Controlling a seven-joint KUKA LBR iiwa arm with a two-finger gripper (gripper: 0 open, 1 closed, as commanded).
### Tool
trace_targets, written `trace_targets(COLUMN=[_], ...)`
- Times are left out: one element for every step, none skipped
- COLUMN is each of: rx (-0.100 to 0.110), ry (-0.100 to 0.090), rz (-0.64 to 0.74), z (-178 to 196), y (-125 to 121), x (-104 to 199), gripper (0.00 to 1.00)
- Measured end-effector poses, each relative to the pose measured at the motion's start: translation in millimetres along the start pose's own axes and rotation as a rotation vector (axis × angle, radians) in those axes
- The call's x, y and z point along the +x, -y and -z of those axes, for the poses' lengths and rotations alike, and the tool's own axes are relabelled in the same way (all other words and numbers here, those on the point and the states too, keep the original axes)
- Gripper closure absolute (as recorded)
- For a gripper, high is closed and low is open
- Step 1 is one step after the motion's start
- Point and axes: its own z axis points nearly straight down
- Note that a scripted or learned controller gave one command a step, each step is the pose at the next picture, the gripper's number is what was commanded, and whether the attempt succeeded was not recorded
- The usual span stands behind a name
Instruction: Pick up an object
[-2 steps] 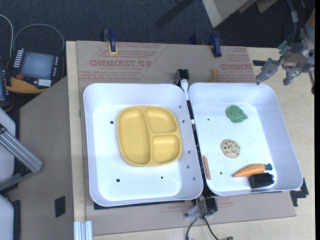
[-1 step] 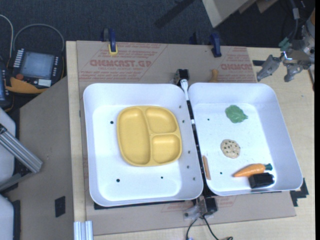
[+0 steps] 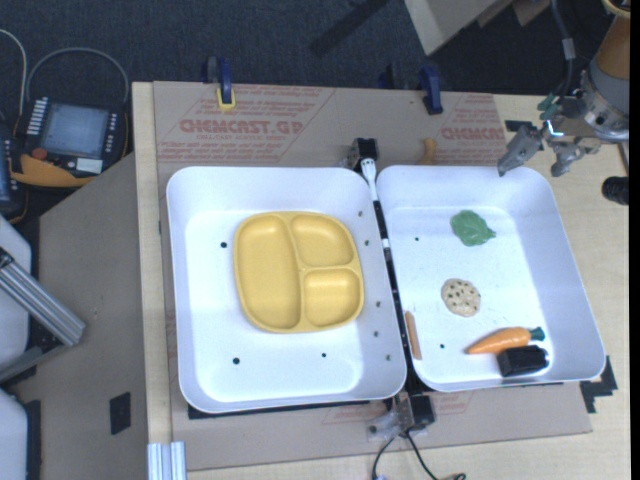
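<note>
The right bin holds a green leafy piece, a round speckled cookie, an orange carrot and a black block at its front. My gripper hangs over the bin's back right corner, above and to the right of the green piece. Its two fingers are spread apart with nothing between them.
A yellow three-compartment plate lies in the left bin. A thin brown stick lies along the right bin's left wall. Blue clamps hold the cardboard base at the back. A handheld pendant sits far left.
</note>
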Motion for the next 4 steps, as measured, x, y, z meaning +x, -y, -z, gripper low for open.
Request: trace_targets(rx=[0.001,0.003,-0.007,-0.011], ry=[0.0,-0.001,0.002,0.003], rz=[-0.002,0.0,0.001,0.0], z=[-53.1,-115.3,-99.2,-50.3], y=[10.1,5.1,2.8,7.0], x=[-2.7,0.9,0.4,7.5], gripper=[0.0,0.0,1.0,1.0])
